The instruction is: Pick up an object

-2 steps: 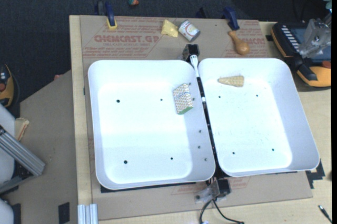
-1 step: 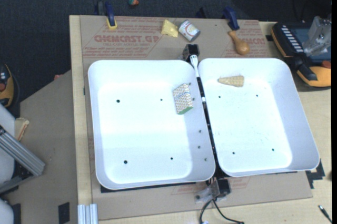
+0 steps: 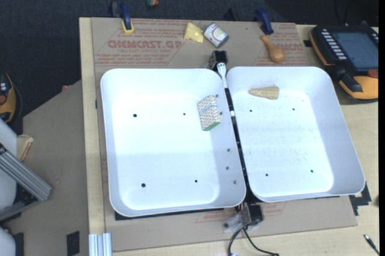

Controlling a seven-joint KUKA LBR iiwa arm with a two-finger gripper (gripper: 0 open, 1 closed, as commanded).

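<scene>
Nothing is getting lifted yet: I'm seeing the patterned packet [image 3: 209, 112] lying at three o'clock in the left bin [image 3: 120, 92], jaw state impossible to tell

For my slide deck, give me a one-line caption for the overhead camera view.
Two white bins side by side: a patterned packet in the left bin, a tan wedge in the right bin.

Single fixed overhead camera, slanted down over both bins [image 3: 114, 128].
</scene>
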